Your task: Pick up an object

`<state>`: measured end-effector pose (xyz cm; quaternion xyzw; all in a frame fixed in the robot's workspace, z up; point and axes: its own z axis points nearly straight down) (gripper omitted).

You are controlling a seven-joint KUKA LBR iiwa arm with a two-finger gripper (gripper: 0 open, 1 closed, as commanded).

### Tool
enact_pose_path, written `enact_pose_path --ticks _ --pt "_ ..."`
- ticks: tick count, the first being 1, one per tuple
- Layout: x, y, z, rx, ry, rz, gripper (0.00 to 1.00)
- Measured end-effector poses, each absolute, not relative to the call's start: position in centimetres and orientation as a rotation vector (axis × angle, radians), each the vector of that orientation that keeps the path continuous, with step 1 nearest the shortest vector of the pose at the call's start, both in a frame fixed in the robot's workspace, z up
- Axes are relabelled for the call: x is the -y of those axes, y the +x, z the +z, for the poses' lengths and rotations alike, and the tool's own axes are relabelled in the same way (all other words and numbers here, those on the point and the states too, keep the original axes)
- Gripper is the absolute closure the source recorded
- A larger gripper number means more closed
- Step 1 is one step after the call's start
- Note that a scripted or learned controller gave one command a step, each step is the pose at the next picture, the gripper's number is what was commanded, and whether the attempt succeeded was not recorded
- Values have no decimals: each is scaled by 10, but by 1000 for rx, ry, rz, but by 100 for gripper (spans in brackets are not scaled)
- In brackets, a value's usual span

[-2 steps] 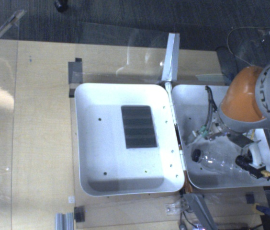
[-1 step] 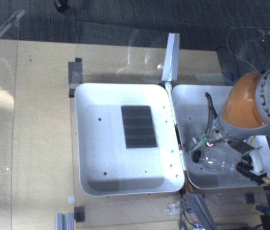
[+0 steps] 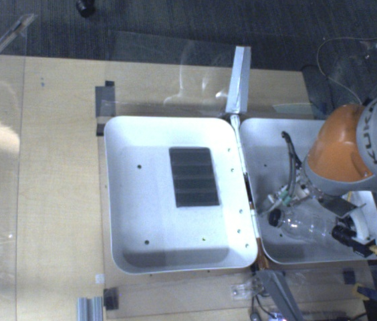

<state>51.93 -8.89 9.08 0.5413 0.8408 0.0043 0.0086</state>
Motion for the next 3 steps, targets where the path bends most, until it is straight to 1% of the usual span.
enact_pose_path --ticks 1,2,3 --pt "122 558 90 -2820 1346 10 0" --pt "89 574 117 -2783 1443 6 0" --pt "119 516 98 -2726 1552 4 0"
